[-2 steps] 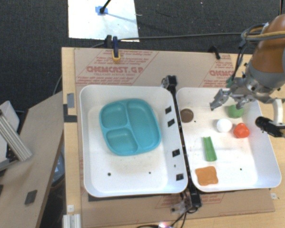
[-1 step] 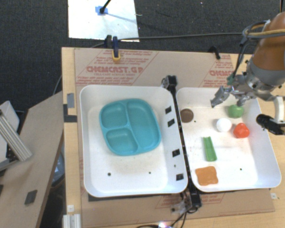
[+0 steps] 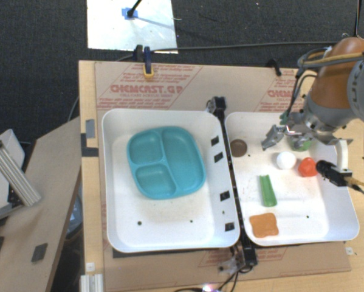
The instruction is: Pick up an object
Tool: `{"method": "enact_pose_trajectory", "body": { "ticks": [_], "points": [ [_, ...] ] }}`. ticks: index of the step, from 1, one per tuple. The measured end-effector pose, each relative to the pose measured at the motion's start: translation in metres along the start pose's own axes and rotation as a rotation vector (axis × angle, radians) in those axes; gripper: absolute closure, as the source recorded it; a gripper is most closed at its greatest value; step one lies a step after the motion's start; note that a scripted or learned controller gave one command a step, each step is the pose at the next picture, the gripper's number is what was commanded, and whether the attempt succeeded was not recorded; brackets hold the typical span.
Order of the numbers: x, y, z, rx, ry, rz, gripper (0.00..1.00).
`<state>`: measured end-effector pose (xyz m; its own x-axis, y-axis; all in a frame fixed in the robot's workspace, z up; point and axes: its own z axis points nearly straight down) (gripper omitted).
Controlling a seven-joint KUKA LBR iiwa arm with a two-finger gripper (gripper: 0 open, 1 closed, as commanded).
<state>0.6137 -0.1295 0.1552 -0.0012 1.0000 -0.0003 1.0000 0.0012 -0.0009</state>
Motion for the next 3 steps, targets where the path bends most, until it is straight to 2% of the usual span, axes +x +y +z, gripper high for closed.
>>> {"method": "enact_pose_trajectory", "body": {
  "ticks": [1,2,3],
  "points": [
    [0.008,0.003,0.045,-0.002,0.0,-0.003,0.0],
    [0.009,0.004,0.071,-0.002,0.0,-0.002,0.0],
    [0.009,0.005,0.06,-0.004,0.0,-0.003,1.0]
  ]
}}
